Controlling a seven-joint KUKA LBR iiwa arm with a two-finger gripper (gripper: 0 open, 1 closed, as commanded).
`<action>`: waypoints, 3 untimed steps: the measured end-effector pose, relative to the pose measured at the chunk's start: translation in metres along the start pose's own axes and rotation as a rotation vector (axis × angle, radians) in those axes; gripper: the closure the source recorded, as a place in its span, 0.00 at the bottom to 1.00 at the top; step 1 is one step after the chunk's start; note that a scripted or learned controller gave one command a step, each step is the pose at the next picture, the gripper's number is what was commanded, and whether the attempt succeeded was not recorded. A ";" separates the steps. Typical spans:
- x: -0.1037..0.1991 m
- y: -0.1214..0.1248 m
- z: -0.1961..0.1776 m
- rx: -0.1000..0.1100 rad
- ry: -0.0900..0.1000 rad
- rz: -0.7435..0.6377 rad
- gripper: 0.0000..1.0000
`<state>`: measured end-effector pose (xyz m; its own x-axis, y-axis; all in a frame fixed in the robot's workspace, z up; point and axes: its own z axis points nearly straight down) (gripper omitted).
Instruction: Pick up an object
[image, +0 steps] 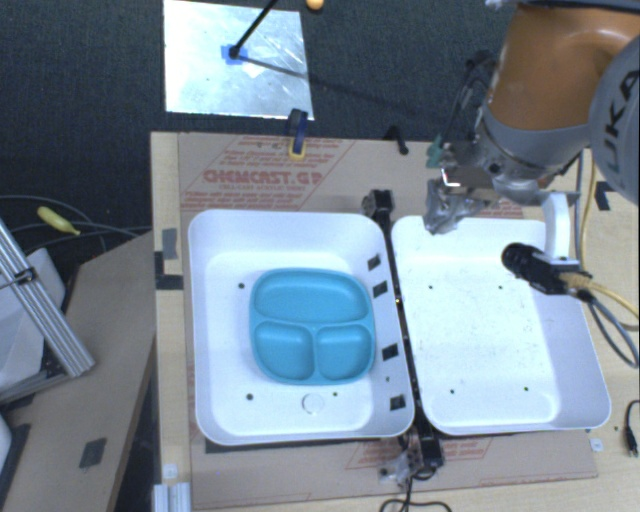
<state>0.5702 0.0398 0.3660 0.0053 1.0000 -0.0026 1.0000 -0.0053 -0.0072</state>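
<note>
A blue tray (309, 327) is taking up the middle of the left bin (215, 300), leaving a white margin around it. Right of the tray, the right bin's (490, 330) floor is lying bare, the tool (440, 218) hanging over its far-left corner.

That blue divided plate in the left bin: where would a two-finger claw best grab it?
Probably the raised outer rim of the blue plate, coming straight down from above. It lies flat with its compartments facing up, so the thin edge is the only part two fingers could pinch.
</note>
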 end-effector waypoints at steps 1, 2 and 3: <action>0.000 0.008 0.044 -0.005 0.002 -0.006 1.00; 0.014 -0.012 0.034 -0.008 0.004 -0.010 1.00; 0.078 -0.019 0.035 -0.009 0.004 -0.012 1.00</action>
<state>0.5515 0.1177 0.3313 -0.0071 1.0000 0.0013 1.0000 0.0071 0.0022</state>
